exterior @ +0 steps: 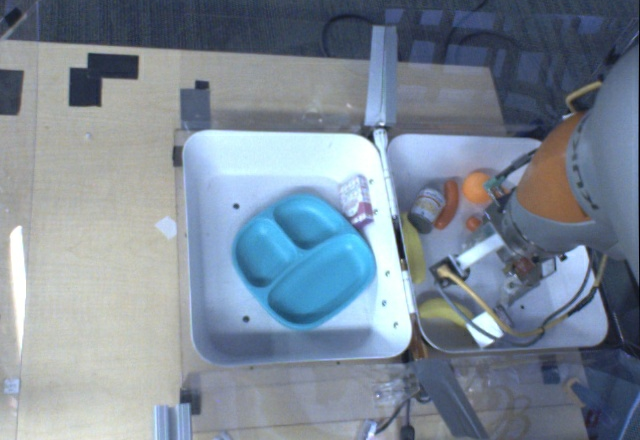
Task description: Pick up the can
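1. The can is seen lying in the right bin, in that bin's upper left part, just beside the wall shared with the left bin.
2. The gripper is seen lower and to the right of the can, over the middle of the right bin, below the orange band of the arm; the can is apart from it and is not held. Whether the jaws are parted or closed cannot be told, since the wrist and cables cover them.
3. The can is shown on its side, its long axis tilted from upper right to lower left, with the dark end toward the lower left and the lighter end toward the upper right.
4. Next to the can, a slim red-orange object is set just to its right, and an orange ball-like fruit is seen further right, near the arm.
5. A yellow banana-like item is laid along the left wall of the right bin, and a yellow-green item is placed near the bin's lower left corner.
6. The left bin is occupied by a blue divided tray, set at a slant, and by a small pink and white packet touching the tray's upper right edge.
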You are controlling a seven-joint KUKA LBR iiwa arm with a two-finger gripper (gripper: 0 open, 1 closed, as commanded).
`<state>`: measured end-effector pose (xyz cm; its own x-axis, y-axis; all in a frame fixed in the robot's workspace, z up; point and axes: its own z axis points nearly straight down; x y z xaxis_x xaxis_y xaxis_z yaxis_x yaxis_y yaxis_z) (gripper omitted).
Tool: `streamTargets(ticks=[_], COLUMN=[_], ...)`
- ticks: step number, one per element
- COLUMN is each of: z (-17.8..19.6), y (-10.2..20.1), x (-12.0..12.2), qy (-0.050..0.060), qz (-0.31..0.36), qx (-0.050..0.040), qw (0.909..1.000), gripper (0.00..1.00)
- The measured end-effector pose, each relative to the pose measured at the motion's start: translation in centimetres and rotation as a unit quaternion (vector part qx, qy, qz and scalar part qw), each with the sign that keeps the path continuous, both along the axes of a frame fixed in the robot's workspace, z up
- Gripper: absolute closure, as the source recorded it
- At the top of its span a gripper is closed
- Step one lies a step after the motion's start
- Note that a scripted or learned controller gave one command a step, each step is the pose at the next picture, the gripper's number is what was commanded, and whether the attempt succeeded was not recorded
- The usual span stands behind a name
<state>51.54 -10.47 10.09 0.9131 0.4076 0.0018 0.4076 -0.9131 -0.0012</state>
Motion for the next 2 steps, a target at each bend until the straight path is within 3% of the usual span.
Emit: streamTargets(ticks=[1, 2], z=[0.5, 8.4], y=[-0.7, 5.9], x=[-2.8, 3.0], qy=[0.0, -0.001], qz=[-0.09, -0.096], qx=[0.0003, 0.0001], qw=[0.996, 0.9953], gripper=[0.0, 0.0])
